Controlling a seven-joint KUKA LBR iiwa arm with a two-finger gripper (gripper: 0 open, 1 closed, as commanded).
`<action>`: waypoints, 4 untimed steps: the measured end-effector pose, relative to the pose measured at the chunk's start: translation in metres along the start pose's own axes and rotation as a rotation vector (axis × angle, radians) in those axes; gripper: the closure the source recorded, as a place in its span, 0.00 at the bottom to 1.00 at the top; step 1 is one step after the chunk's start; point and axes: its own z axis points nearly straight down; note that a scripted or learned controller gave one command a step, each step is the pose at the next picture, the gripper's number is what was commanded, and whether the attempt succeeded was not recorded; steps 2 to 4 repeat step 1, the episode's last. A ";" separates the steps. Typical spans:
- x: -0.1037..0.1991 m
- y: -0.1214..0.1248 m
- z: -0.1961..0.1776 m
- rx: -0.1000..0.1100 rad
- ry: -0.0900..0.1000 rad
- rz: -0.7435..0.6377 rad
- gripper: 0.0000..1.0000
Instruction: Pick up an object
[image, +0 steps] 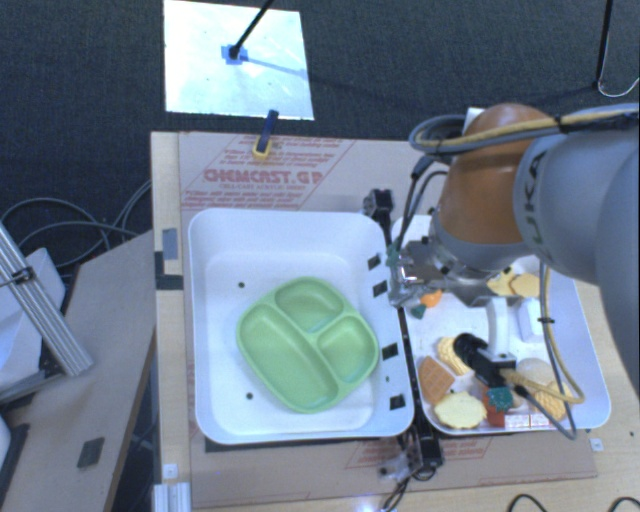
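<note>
Toy food bits (452, 353) sitting in the right bin (590, 360)
A round yellow piece (460, 410) is lying flat at the near left corner, a tan cracker (434, 378) is resting just behind it, a red block (497, 404) is sitting to its right, and a tiny orange bit (430, 298) is lying farther back.

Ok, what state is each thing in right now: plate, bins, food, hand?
Plate: right way up, flat in the left bin, compartments bare.
Left bin: holds the plate.
Right bin: holds scattered food pieces, arm above it.
Hand: low over the right bin's left side.
Orange piece: right by the hand; held or not, cannot tell.
Waffle: lying flat.
</note>
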 end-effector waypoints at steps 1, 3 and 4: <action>0.006 0.012 0.002 -0.001 -0.001 0.001 1.00; 0.006 0.012 0.002 -0.001 -0.001 0.001 1.00; 0.006 0.012 0.002 -0.001 -0.001 0.001 1.00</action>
